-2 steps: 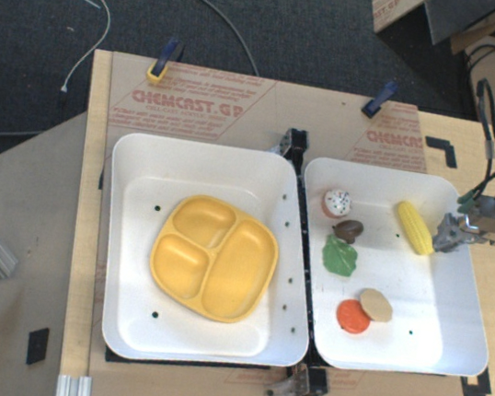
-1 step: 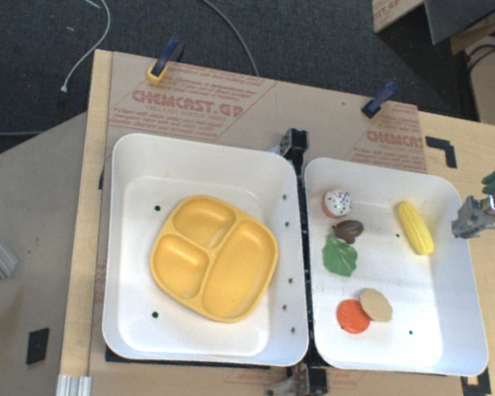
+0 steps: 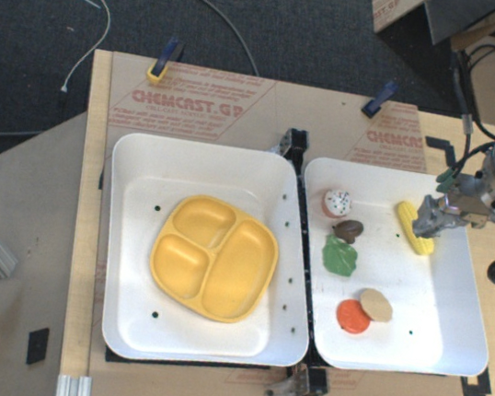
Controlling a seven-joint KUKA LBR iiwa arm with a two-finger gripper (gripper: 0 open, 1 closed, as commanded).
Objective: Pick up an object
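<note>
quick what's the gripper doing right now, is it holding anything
Gripper: over the yellow piece at the right bin's far edge; open or shut cannot be told, and no hold is visible.

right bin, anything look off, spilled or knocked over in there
Nothing stands out. The right bin holds small toy foods lying apart or just touching; the gripper sits at the yellow piece near the far right. The yellow divided plate lies flat in the left bin.
</note>
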